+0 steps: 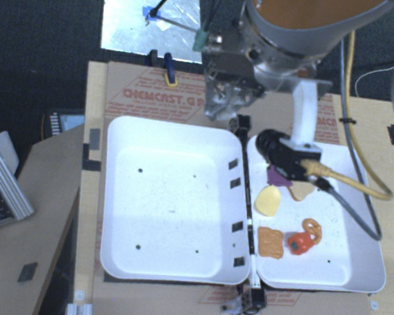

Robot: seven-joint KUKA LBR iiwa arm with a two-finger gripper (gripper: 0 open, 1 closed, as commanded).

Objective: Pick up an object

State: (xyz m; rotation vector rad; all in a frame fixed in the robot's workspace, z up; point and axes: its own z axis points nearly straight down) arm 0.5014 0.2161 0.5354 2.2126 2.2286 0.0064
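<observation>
Nothing is picked yet: the yellow piece (268,200), orange block (270,242) and red toy (298,243) lie in the right bin (359,273). Our gripper (224,106) hangs above the bins' far rim, and we cannot tell whether it is apart or together.

Bright even light, faint shadows, washed-out white bins (171,206), blurred arm (300,18) up close.
</observation>
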